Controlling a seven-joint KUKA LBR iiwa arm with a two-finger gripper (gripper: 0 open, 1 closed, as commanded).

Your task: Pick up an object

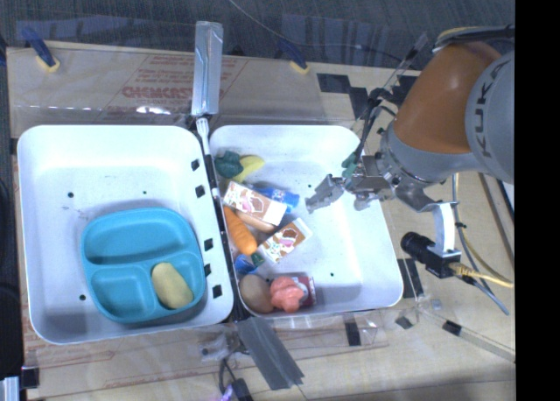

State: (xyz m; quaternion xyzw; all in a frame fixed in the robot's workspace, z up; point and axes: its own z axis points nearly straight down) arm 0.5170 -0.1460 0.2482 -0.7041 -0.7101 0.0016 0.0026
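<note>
Grey arm reaches leftward over the right bin (372, 277), its tool (320, 197) released, grasping nothing.

The grey arm (490, 84) was seen reaching in from the counter's right edge, its orange band (442, 102) bulging above the wrist. The wrist was angled leftward and slightly down. The claw (322, 197) was held above the right half of the right bin, pointed toward that bin's centre, with nothing seen between its fingers.
</note>
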